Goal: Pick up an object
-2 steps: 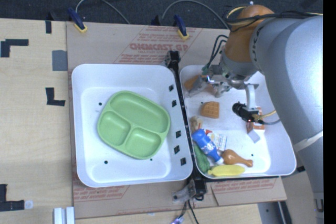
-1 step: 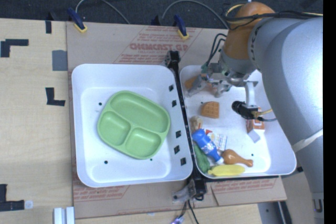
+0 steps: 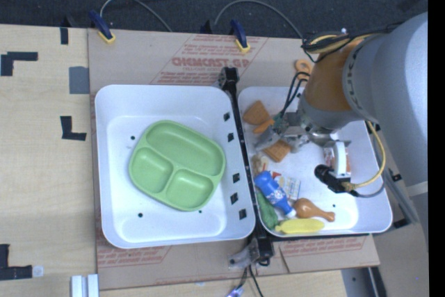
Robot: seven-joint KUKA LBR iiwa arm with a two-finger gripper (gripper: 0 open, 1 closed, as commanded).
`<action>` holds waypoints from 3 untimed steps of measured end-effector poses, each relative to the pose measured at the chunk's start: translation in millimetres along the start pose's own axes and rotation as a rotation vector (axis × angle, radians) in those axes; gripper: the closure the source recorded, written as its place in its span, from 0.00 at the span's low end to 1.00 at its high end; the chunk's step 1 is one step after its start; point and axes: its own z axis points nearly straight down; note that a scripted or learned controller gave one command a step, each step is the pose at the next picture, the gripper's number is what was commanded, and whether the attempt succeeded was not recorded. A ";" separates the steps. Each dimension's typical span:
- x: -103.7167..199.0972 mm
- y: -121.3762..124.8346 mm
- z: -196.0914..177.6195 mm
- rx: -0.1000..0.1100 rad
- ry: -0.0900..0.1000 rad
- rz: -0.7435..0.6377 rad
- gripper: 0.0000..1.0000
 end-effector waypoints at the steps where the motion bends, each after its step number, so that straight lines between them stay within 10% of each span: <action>1: -11.1 23.2 0.0 -0.002 0.001 -0.001 0.00; 3: -11.1 71.2 1.4 0.010 0.005 -0.002 0.00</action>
